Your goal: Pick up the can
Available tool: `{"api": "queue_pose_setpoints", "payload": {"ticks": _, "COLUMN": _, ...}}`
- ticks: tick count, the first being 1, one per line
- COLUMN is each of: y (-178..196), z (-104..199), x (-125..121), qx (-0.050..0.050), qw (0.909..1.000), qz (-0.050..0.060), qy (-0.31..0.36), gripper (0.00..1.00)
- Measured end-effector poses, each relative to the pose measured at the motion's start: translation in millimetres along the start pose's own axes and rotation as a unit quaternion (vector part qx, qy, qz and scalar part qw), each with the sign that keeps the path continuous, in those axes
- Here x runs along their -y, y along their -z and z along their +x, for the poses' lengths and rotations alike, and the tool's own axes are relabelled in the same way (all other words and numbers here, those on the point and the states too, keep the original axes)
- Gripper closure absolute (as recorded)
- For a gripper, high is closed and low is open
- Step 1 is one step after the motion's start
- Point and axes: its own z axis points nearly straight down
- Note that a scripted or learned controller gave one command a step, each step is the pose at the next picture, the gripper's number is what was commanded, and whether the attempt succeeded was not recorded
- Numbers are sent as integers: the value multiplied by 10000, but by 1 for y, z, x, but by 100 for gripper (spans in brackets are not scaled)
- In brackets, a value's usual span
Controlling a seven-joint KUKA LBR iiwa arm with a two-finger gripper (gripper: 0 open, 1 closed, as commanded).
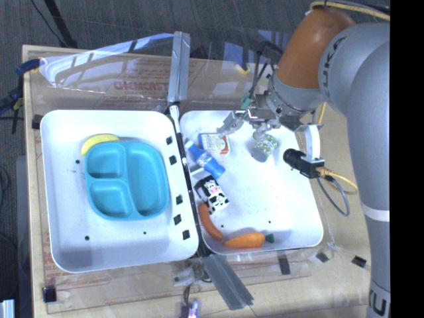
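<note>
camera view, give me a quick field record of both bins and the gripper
left bin: blue divided tray, yellow item at its far edge
right bin: can, carrot, blue packet, cow-print carton, red-and-white carton
gripper: above the right bin's far side, near the can
can state: lying in the bin, not seen between the fingers

Robot arm point(361, 111): smooth, rounded grey housing with dark lettering near the orange band point(311, 52), a glossy dome-shaped collar just above the wrist. Below the band, a metallic wrist assembly point(278, 108) of small silver brackets and fittings, with thin wires, one green, running up beside it. A yellow cable point(344, 6) arcs over the top of the band; a black cylindrical fitting point(301, 161) below it trails a yellow-tipped grey cable loop point(338, 191).
</note>
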Motion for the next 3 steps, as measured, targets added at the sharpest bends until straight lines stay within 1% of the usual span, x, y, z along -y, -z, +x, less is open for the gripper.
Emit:
{"api": "queue_pose_setpoints", "payload": {"ticks": 1, "y": -128, "z": 22, "x": -26, "qx": 26, "qw": 9993, "qz": -70, "qy": 356, "gripper": 0}}
{"api": "queue_pose_setpoints", "payload": {"ticks": 2, "y": -118, "z": 22, "x": -26, "qx": 31, "qw": 9993, "qz": -71, "qy": 375, "gripper": 100}}
{"api": "queue_pose_setpoints", "payload": {"ticks": 3, "y": -40, "z": 37, "x": 9, "qx": 4, "qw": 9996, "qz": -19, "qy": 269, "gripper": 100}}
